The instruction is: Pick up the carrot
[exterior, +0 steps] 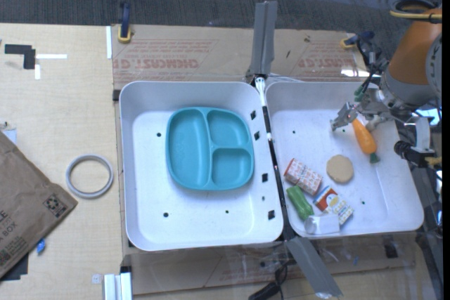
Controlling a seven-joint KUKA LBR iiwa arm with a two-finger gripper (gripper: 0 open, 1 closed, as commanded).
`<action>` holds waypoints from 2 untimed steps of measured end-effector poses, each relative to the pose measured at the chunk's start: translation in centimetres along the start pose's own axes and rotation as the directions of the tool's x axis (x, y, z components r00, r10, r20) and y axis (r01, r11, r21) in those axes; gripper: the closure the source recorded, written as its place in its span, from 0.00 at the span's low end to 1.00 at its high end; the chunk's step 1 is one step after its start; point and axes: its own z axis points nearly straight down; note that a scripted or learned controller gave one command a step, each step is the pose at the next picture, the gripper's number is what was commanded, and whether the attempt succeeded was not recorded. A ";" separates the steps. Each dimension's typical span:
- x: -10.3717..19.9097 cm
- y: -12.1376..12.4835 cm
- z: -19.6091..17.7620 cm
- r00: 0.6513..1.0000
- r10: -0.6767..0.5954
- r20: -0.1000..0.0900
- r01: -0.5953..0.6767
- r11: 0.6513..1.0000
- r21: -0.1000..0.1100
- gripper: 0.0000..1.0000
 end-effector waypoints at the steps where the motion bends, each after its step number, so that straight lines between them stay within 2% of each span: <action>1: -0.1 0.1 -1.0 1.000 0.000 0.002 0.000 1.000 -0.002 1.00; 2: 5.8 0.7 -10.3 0.990 0.139 0.005 -0.139 0.990 0.001 1.00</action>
